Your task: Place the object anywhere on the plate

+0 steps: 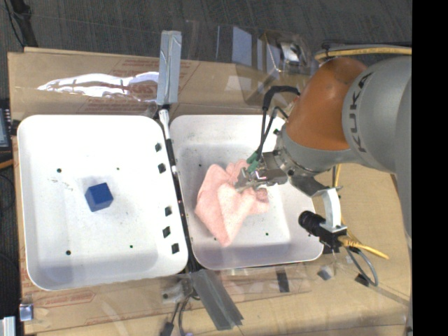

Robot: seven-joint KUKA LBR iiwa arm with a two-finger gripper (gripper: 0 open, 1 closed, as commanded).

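A crumpled pink cloth (222, 201) lies in the right bin (210, 135), spreading from the bin's middle toward its front. My gripper (249, 176) is down at the cloth's upper right corner, touching the fabric, which bunches up toward it. The arm's orange band (318, 110) and grey wrist hang over the bin's right half and hide that part of the floor. A small blue cube (99, 196) sits on the floor of the left bin (42, 138), left of its middle and far from the gripper.
The two bins stand side by side, with a raised divider and black clips (168, 187) between them. Brown cardboard (91, 68) lies behind the bins. Cables and a black fitting (318, 226) hang off the arm near the right bin's front right corner.
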